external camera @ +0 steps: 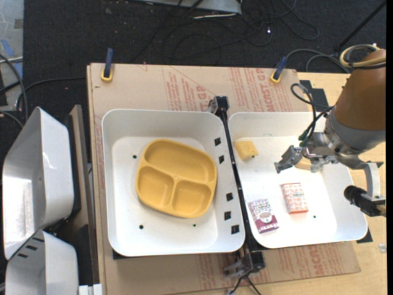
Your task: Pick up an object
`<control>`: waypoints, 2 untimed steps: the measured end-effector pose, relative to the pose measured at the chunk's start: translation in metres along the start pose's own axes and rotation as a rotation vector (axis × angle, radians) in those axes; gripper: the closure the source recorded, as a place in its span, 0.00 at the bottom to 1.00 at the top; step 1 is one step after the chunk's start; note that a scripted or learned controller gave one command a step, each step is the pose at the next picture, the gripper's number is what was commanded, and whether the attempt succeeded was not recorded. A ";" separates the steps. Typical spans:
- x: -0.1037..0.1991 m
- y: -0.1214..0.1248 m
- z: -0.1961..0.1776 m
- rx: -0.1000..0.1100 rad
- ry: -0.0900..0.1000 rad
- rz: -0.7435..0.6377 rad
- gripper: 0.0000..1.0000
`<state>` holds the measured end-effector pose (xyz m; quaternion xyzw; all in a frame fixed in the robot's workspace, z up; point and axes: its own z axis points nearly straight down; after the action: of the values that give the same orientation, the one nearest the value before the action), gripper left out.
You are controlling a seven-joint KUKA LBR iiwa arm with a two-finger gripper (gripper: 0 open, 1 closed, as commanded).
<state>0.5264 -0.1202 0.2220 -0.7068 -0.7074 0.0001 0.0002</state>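
**Arm poised over the right bin, three small items below**

The small red-and-white patterned box (295, 198) lies flat on the floor of the right white bin (344, 229), around the middle of its near half. Its long axis runs from the far side toward the near side, tilted slightly so the near end leans right. Just to its left, apart from it, a small rectangular packet with a white printed top and a dark purple lower edge (263, 215) lies near the divider, its long axis on a similar near-far line with the purple end nearest the front. Farther back, a pale yellow wedge-shaped block (246, 149) sits by the divider, well apart from both.

The two-finger gripper (293, 158) hangs above the right bin, behind the red-and-white box and to the right of the yellow block, with nothing seen between its fingers; whether they are spread or closed I cannot tell. The grey arm with its orange band (363, 97) enters from the right.

In the left white bin (116, 165) rests a yellow plastic plate with three compartments (176, 178), its length running diagonally. Both bins sit on a brown cardboard sheet (184, 85).
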 end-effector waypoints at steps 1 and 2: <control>0.003 0.007 0.046 0.004 0.000 0.001 0.00; 0.007 0.005 0.110 0.006 0.001 0.003 0.00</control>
<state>0.5317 -0.1132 0.1116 -0.7079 -0.7063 0.0016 0.0026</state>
